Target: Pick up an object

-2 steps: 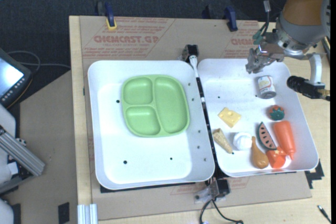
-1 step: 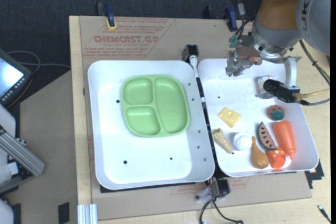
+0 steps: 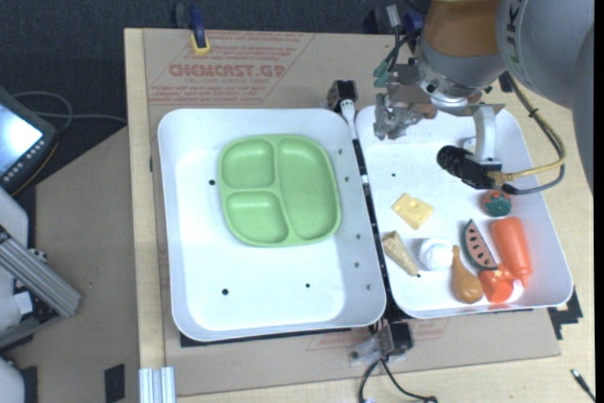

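Grey two-finger gripper [image 3: 392, 123], fingers slightly apart and holding nothing, hangs over the right white bin [image 3: 538, 165], well apart from a yellow cheese wedge [image 3: 412, 209].

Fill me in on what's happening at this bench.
The grey arm's claw hangs over the far end of the right bin, with nothing seen between its fingers. The toy foods lie nearer: a cheese wedge, a watermelon slice, a carrot and others. The left bin holds a green divided plate. No pick has been made yet.
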Motion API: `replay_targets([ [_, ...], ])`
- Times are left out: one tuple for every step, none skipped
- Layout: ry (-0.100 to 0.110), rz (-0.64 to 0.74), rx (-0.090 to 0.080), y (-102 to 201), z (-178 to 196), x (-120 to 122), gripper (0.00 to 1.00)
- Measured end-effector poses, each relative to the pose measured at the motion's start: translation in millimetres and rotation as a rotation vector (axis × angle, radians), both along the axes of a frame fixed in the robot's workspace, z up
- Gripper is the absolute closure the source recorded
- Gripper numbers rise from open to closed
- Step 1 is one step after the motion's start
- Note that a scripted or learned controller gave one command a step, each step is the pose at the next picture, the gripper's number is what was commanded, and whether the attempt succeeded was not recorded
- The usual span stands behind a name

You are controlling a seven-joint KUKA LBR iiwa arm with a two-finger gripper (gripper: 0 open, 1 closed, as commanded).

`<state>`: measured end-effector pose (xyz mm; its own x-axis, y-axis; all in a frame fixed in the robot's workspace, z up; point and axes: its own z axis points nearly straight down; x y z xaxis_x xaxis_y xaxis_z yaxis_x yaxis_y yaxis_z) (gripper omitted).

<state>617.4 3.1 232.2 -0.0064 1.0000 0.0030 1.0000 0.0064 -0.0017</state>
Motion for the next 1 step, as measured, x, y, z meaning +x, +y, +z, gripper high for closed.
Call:
replay_targets([
  [0.001, -0.001, -0.001, 55.2, -4.8, -14.2, 1.00],
])
